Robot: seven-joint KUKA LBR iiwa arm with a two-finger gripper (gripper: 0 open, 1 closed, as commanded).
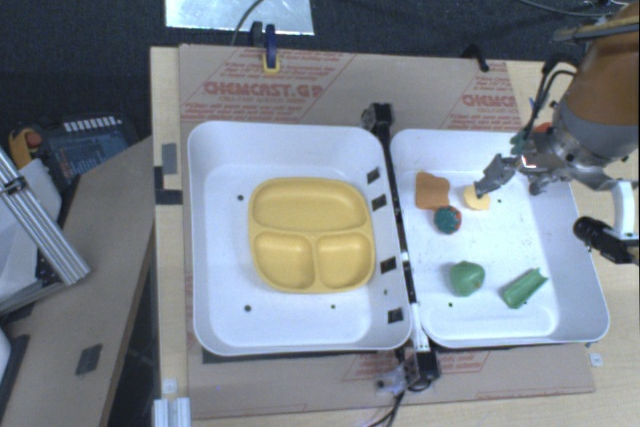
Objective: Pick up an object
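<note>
Reaching in from three o'clock, the gripper (492,181) hangs over the right bin (560,315), its tip touching or overlapping a small pale yellow piece (478,199); we cannot tell how the claw stands. At nine o'clock of that piece we see an orange block (431,189), with a blurry blue-green ball (447,220) just below. Toward six o'clock sit two green objects (466,277), shapes unclear, while the left bin (215,215) holds a yellow divided tray (308,233).
</note>
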